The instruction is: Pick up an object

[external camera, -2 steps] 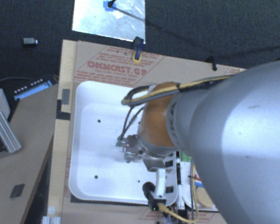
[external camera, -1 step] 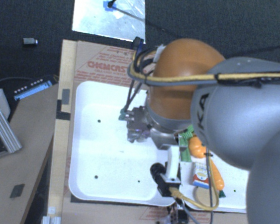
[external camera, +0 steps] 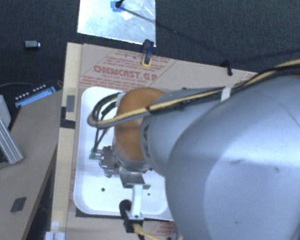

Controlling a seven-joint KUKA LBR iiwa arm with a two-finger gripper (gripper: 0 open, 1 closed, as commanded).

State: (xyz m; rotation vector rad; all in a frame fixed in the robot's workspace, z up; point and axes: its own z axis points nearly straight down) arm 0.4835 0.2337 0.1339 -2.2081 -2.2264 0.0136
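Reaching in from the right, the grey arm (external camera: 232, 154) covers most of the bench, its orange band (external camera: 130, 122) hanging over a white bin (external camera: 84, 190). The gripper (external camera: 131, 188) sits low above the bin's near edge, seen from behind; how it stands, or whether it grips anything, cannot be told. No object to pick can be made out on the bin's bare floor. Yellow and grey cables (external camera: 99, 113) loop beside the wrist.
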